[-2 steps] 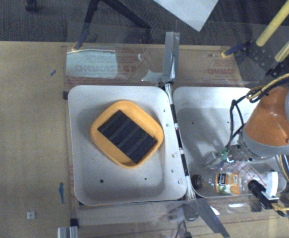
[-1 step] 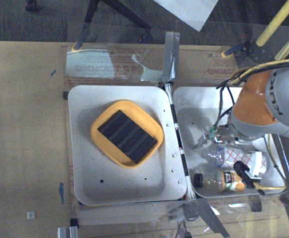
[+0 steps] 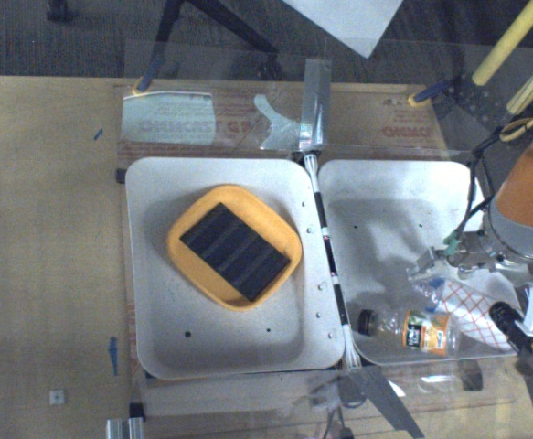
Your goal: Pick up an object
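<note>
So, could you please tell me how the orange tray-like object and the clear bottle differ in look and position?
The orange object sits in the left bin; the clear bottle lies in the right bin, near its front edge. The orange object is opaque, broad and flat with a dark ribbed centre; the bottle is see-through, slim and smaller, with a dark cap and a label. The bottle is on its side. Both rest on a bin floor, ungrasped.

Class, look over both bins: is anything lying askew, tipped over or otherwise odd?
Yes. The clear plastic bottle lies on its side in the right bin rather than upright, and the yellow tray in the left bin sits skewed to the bin's walls.
</note>
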